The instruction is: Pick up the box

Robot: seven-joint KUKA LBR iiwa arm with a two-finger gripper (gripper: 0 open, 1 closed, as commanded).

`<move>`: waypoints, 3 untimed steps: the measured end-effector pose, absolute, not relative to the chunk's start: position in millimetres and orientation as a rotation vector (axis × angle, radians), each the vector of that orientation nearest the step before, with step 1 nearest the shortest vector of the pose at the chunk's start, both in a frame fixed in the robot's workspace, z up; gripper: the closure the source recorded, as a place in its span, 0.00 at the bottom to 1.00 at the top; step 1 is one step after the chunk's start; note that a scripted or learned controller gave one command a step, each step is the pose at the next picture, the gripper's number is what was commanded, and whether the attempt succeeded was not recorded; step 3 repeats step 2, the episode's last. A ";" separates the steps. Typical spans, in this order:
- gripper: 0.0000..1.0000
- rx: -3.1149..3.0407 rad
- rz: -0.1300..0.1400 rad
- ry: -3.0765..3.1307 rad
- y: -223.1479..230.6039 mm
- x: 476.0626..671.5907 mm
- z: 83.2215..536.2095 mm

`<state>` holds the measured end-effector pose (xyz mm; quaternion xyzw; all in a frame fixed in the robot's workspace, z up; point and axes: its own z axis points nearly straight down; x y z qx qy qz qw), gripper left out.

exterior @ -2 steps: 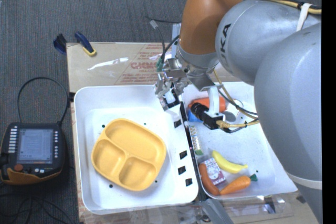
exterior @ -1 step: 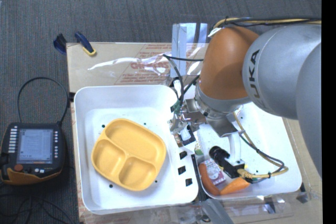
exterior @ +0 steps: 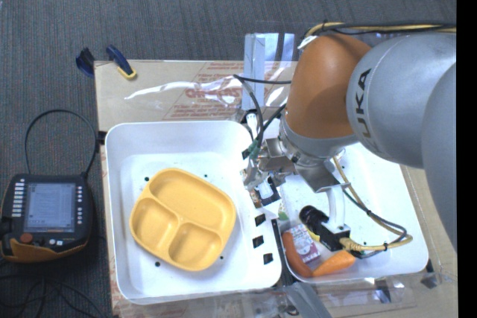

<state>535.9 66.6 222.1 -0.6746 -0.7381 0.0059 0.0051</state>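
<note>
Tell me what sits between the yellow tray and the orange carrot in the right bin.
In the camera view, the shared bin walls with black marks lie between the yellow tray and the carrot, then a small red-and-white box.

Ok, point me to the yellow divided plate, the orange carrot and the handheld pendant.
yellow divided plate (exterior: 182, 229), camera view, centre ridge between its compartments
orange carrot (exterior: 333, 264), camera view, middle of its visible body
handheld pendant (exterior: 48, 205), camera view, its screen

The arm hides most of the right bin
</note>
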 end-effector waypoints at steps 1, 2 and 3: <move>1.00 -2.115 0.028 -2.303 64.8 536.5 227.8; 1.00 -2.063 0.009 -2.362 33.3 518.5 252.9; 1.00 -2.063 0.009 -2.362 33.3 518.5 252.9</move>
